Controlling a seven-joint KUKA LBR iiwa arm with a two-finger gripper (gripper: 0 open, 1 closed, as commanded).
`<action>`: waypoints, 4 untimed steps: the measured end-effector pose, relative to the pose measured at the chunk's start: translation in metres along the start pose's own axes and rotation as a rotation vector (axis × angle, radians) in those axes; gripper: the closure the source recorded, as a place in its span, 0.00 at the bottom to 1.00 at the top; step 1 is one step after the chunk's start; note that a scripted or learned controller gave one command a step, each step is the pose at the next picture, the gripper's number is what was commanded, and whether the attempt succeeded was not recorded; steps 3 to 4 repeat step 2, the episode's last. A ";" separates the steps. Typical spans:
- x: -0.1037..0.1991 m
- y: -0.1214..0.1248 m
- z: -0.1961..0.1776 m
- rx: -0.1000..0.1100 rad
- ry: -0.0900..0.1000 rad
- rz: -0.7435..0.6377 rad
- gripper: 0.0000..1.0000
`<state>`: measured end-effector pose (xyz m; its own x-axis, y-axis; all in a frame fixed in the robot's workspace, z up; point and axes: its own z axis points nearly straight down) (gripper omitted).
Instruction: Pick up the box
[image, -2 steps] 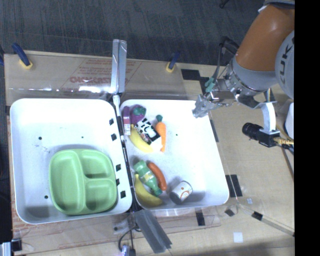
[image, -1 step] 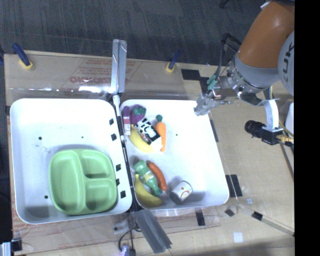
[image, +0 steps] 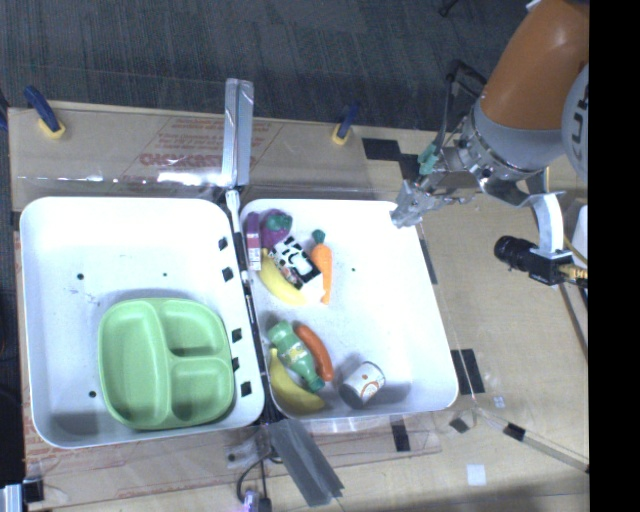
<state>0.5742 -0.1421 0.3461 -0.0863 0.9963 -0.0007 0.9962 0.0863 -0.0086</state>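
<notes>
The box (image: 291, 263) is small, with a black and white print. It lies in the upper left part of the right bin (image: 400, 300), resting on a yellow banana (image: 281, 286) and touching an orange carrot (image: 324, 272). My gripper (image: 408, 211) hangs over the far right corner of that bin, well to the right of the box and apart from every object. Nothing shows between its tips.
A purple item (image: 268, 229) sits just behind the box. Near the bin's front lie a green bottle (image: 294, 352), a red-orange sausage-like piece (image: 315, 351), a second banana (image: 292, 393) and a small can (image: 363, 382). The left bin (image: 60, 250) holds a green divided plate (image: 165, 362).
</notes>
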 end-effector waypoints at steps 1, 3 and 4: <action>0.059 -0.037 0.121 -0.004 0.002 -0.017 1.00; 0.164 0.009 0.079 -0.006 0.001 0.015 1.00; 0.164 0.009 0.079 -0.006 0.001 0.015 1.00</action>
